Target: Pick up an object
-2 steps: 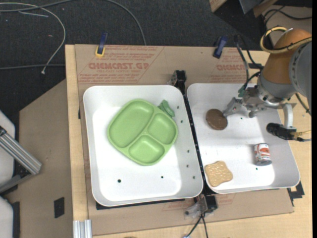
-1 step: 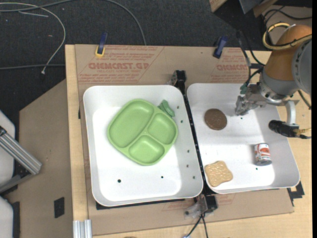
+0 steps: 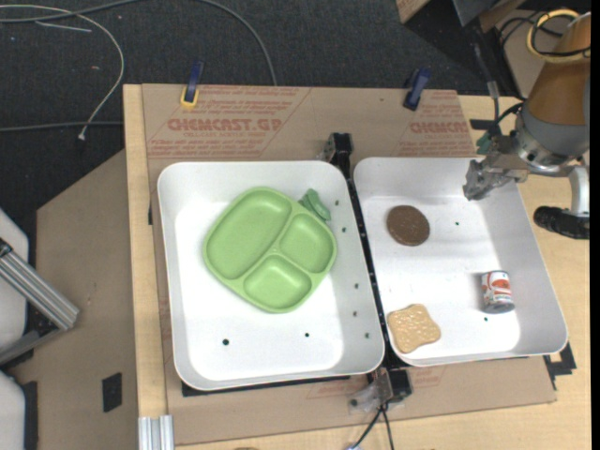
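1. Toast-like cracker [image 3: 413, 327] lies at the right bin's [image 3: 539, 279] near edge: light, flat, brittle; take it by the edges.
2. My jaws [image 3: 478, 184] hover at the far edge; gap unclear.

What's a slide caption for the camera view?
Gripper above right bin holding brown disc, can, cracker; green tray left.

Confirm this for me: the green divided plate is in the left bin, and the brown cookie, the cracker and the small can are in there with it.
Not quite. The camera view shows the green divided plate in the left bin, but the brown cookie, the cracker and the small can lie in the right bin, not with the plate.
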Robot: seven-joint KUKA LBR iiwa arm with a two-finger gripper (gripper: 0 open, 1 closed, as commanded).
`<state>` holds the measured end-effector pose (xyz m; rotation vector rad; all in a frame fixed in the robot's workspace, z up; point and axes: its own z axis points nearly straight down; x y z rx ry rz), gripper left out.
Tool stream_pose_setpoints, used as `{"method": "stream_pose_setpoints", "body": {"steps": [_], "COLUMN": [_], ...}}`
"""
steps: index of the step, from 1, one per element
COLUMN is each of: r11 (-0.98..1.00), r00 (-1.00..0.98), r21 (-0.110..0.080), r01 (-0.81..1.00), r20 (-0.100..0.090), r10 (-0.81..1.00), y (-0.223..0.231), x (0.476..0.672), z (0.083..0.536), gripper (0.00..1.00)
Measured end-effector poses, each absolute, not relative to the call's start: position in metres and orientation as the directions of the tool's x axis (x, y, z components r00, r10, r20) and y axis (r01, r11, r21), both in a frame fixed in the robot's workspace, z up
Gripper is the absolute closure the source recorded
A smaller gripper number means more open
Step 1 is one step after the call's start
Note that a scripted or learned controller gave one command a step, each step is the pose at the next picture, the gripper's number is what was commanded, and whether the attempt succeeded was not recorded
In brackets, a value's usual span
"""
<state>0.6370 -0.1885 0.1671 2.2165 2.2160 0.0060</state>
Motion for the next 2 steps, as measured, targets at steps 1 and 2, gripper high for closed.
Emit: {"method": "stream_pose_setpoints", "body": {"steps": [1,2], "r11": [0.000,0.001], "r00": [0.000,-0.001], "r21": [0.009,0.004], "r01": [1.000,1.000], "r20": [-0.003,-0.001], "r10": [1.000,1.000], "y": [-0.193,-0.193], "x": [0.636,0.636], "z": [0.232,0.244], "gripper": [1.00,1.00]}}
